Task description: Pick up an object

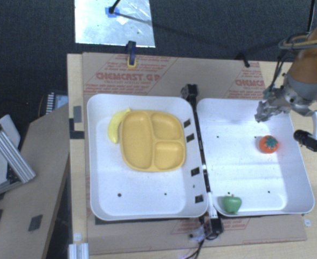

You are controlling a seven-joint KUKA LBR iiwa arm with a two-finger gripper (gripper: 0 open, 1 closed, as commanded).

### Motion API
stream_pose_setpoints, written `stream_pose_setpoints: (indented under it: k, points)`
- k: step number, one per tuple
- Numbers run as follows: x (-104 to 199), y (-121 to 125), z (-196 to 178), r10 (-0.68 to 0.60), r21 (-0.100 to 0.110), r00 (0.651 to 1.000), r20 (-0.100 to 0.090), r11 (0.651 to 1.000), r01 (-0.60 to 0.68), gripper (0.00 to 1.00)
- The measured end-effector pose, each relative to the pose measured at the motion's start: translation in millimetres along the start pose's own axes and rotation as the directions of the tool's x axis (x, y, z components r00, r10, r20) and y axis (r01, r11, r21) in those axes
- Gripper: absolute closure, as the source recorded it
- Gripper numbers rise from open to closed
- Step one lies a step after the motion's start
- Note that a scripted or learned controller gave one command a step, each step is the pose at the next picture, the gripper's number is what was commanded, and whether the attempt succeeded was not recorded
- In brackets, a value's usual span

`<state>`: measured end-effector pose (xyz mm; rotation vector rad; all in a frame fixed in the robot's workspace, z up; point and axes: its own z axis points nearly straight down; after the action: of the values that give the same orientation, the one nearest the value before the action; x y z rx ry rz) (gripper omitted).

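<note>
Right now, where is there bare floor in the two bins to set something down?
Right bin: wide bare middle between tomato and green apple. Left bin: crowded by yellow tray and banana; bare strip along its near edge. Gripper hangs over the right bin's far side.

Two white bins (212, 117) are sitting side by side on the desk (164, 69). One yellow divided plate (150, 140) and one banana (114, 126) are lying in one bin; one tomato (268, 144) and one green apple (232, 203) are resting in the other.

Two white bins (255, 198); yellow divided tray (150, 140) and yellow banana (114, 126) showing; orange-red tomato (267, 144); green apple (232, 203) lying at rim.
</note>
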<state>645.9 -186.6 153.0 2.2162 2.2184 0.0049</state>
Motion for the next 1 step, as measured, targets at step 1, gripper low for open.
stream_pose_setpoints:
  k: [1]
  points:
    - [-2.8,0.2,-43.5,-0.001,0.002,1.000,-0.001,1.000,0.001,1.00]
